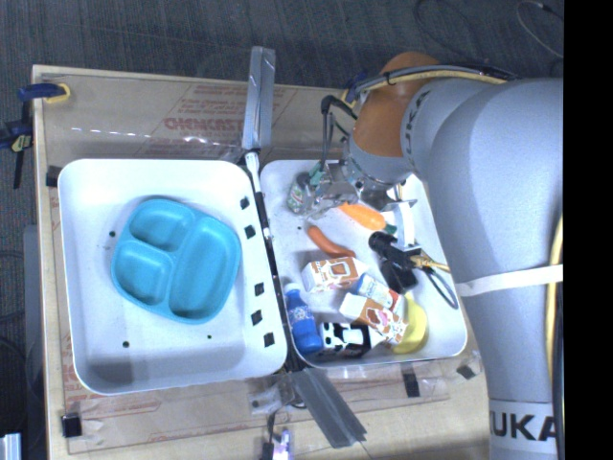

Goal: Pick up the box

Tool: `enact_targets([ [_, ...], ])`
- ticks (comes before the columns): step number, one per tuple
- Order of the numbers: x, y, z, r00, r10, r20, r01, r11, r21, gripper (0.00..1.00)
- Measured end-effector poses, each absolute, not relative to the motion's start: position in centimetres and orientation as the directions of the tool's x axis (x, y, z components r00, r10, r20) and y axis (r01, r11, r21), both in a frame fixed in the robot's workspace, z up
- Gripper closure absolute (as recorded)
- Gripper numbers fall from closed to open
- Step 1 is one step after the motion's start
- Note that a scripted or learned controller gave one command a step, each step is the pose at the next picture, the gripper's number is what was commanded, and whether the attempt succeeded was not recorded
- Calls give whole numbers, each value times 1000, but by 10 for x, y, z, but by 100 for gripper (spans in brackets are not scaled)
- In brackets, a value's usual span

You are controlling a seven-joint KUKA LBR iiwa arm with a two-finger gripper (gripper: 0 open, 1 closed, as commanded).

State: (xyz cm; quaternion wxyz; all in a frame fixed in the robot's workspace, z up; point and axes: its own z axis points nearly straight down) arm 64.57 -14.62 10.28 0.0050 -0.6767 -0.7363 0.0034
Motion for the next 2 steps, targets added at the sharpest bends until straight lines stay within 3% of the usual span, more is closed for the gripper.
enact_targets([
  [1,657,-74,193,-136,991,1,991,136,-1,100],
  [2,657,-91,261,202,979,0,979,-202,-2,100],
])
